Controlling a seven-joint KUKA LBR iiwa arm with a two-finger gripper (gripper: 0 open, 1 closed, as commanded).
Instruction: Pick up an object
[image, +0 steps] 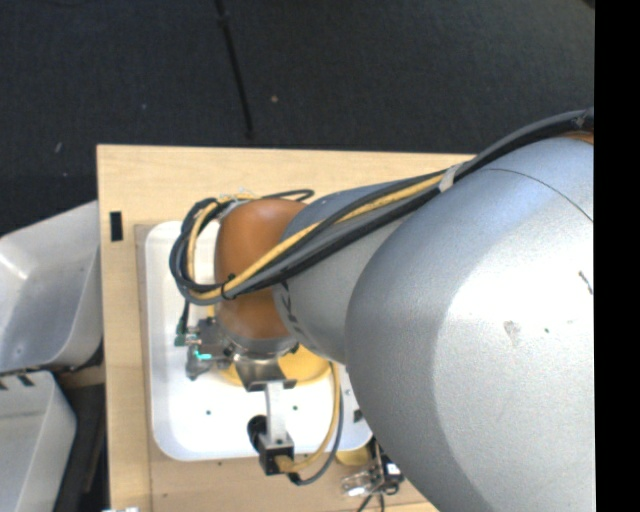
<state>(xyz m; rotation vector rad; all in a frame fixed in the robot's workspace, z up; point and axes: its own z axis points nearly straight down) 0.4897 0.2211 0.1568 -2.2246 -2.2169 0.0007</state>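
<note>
I see a yellow object (300, 372) in the bin (165, 400), tucked under the wrist (255, 290), mostly hidden, so I can't judge its long axis. It seems to lie directly below the jaws, though I cannot tell their state from here: the arm (470, 330) blocks them. The bin sits on the wooden surface (125, 420).

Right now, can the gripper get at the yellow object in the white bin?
Probably yes: the arm hangs right above the yellow object inside the white bin, with nothing visible between, though the wrist hides most of it.
</note>
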